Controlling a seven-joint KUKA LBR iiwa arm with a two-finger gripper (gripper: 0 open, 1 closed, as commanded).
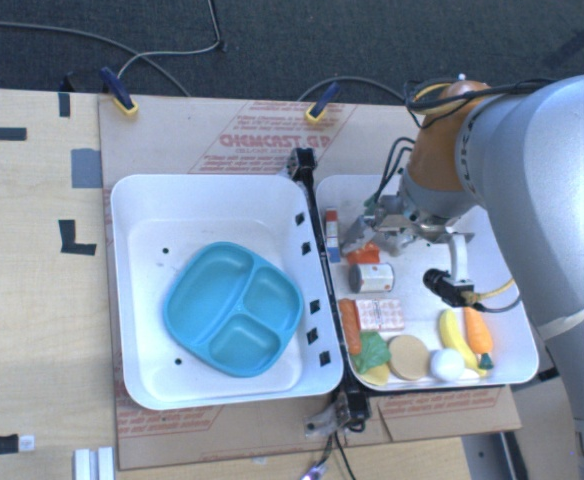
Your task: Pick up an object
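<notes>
My gripper (pixel 364 236) hangs low over the upper left part of the right bin (pixel 502 268), at the end of the grey arm with its orange band (pixel 437 158). Right under it lies a small orange block (pixel 368 255), with a grey-white box (pixel 375 279) just below that. A little bottle with red and blue on it (pixel 331 238) stands to the gripper's left, by the bin wall. I see nothing lifted off the bin floor.
The right bin's lower part holds a pink wafer pack (pixel 382 315), an orange sausage (pixel 349 326), a green leaf (pixel 372 353), a tan cookie (pixel 408 356), a white egg (pixel 446 365), a banana (pixel 455 333) and a carrot (pixel 479 333). A blue divided plate (pixel 234 308) lies in the left bin (pixel 132 218).
</notes>
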